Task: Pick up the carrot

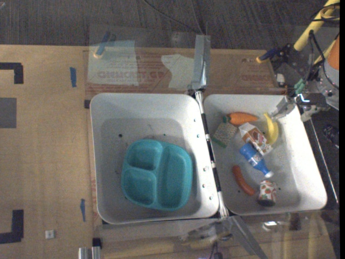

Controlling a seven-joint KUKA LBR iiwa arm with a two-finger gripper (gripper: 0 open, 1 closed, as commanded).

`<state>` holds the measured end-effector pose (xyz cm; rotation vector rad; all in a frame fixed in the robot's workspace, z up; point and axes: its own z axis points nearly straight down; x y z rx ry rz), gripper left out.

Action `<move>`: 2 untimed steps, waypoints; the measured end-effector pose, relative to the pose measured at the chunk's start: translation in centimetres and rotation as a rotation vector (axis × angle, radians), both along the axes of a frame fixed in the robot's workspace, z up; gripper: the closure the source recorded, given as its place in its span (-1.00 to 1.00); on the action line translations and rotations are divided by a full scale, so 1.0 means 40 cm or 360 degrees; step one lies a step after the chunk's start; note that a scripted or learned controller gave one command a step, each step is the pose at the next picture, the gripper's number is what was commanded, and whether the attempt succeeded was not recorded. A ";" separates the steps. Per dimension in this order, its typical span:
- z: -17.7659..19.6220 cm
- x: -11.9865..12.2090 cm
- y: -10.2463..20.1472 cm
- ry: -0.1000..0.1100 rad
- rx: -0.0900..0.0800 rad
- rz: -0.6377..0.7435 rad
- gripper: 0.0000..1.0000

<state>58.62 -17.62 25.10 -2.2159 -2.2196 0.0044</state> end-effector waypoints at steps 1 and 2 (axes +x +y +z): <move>-0.271 0.124 0.090 0.0001 0.0002 0.0409 -1.00; -0.368 0.189 0.083 -0.0021 -0.0005 0.0608 -1.00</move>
